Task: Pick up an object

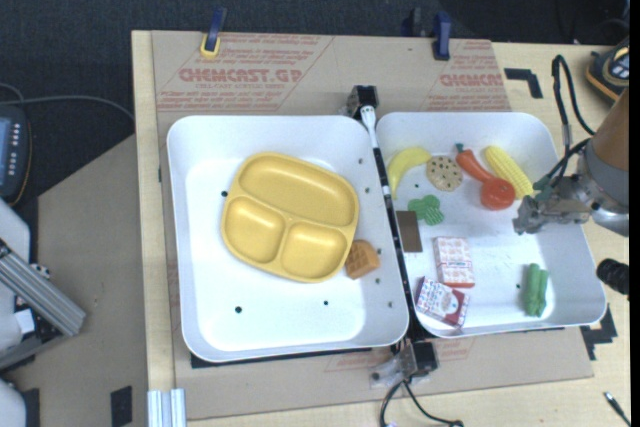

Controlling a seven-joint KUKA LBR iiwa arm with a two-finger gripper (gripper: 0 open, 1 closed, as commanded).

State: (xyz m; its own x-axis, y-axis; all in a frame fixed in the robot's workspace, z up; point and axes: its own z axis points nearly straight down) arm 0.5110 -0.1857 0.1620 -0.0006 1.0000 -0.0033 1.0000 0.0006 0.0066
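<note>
The right bin (480,320) holds several toy foods: a yellow banana (404,164), a round cookie (443,173), a carrot (472,163), a yellow corn cob (508,170), a red tomato (497,195), green broccoli (428,209), a brown bar (408,230), two red-and-white packets (453,261) (441,302) and a green pickle (536,290). My gripper (528,218) hangs at the bin's right side, just right of the tomato and above the pickle. Nothing shows between its fingers.
The left bin (200,295) holds a yellow three-compartment plate (290,215), with a small orange-brown toy (362,259) by the plate's right edge. A black divider (385,205) runs between the bins. Cables hang beside the arm on the right.
</note>
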